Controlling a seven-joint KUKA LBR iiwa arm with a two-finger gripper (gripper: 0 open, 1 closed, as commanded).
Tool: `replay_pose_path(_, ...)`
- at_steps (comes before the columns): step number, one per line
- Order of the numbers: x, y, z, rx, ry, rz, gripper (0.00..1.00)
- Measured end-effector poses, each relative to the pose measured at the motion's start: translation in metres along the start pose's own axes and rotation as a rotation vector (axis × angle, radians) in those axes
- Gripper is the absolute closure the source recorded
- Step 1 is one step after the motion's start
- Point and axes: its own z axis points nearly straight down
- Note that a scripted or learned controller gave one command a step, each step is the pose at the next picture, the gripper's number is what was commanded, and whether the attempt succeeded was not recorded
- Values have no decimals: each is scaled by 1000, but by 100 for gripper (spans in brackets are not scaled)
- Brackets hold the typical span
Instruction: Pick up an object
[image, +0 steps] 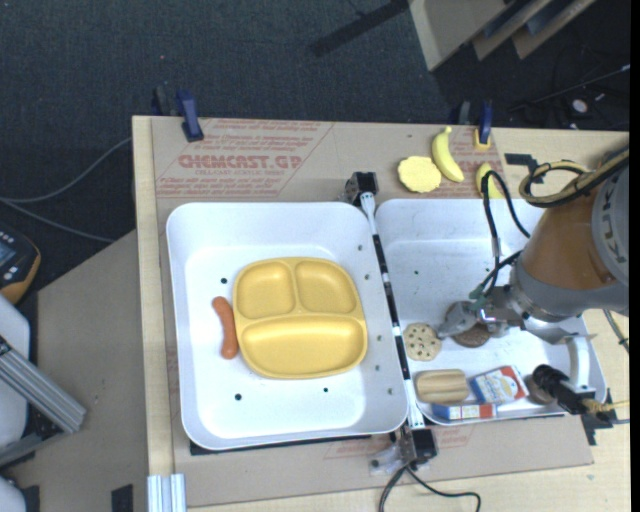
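Your jaws sit low in the right bin (440, 235), near its middle. From this slant you cannot tell whether they are clenched or released. A brown round disc (473, 337) lies right at their tip, partly covered by them, so you cannot judge whether it is gripped. Just left of the disc, a chocolate-chip cookie (422, 342) rests close to the bin's left wall. Nearer the front wall lies a tan bread roll (441, 384), and touching it on the right is a red, white and blue packet (493, 388). The arm (565, 262) comes in from the right, with its orange band above the bin's right side.

In the left bin (280, 402) you see a yellow divided plate (300, 320) at the middle, with three compartments. An orange sausage (226, 327) lies on the bin floor just beside the plate's left rim.

Both bins rest on a pale bench (150, 300), whose back strip is brown sheet with red lettering (240, 160). On that strip, behind the right bin, a banana (449, 155) and a yellow round piece (419, 174) lie close together. Two blue clamps (187, 113) grip the bench's back edge, one near each bin. Around the bench the floor (250, 50) is dark carpet.
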Motion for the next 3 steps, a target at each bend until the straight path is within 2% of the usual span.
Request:
replay_pose_path(1,-3,3,-12,-9,-4,1,100)
replay_pose_path(2,-2,3,-11,-7,-4,1,0)
replay_pose_path(3,29,104,-2,-14,-4,-6,0)
